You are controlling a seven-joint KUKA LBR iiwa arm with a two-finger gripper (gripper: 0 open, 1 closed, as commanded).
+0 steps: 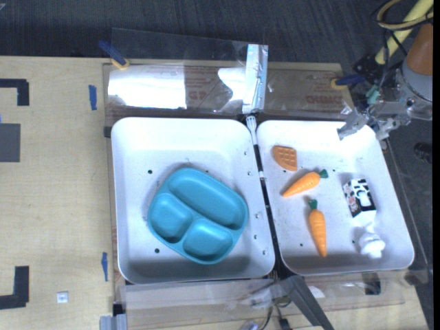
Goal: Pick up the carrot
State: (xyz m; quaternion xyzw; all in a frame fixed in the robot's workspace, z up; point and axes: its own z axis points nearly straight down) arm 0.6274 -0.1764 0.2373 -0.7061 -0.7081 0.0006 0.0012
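- Camera view: a pale wooden bench (55, 184) is seen from above, with black marks along its left edge and a dark floor at the top of the frame.
- Two shallow white bins are placed side by side; the left bin (137, 143) holds a blue divided tray (197, 214).
- In the right bin (392, 205), two carrots are seen: one carrot (302, 183) lies slanted near the middle, and a second carrot (317, 228) lies below it, almost upright in the frame.
- An orange waffle-like piece (285, 157) is near the bin's upper left, and a black-and-white bottle (361, 208) lies near its right wall.
- The gripper (357, 124) is found at the upper right corner of the right bin, well apart from both carrots; whether it is wide or narrow cannot be told.
- Bare white floor is left between the carrots and the bin's lower wall.
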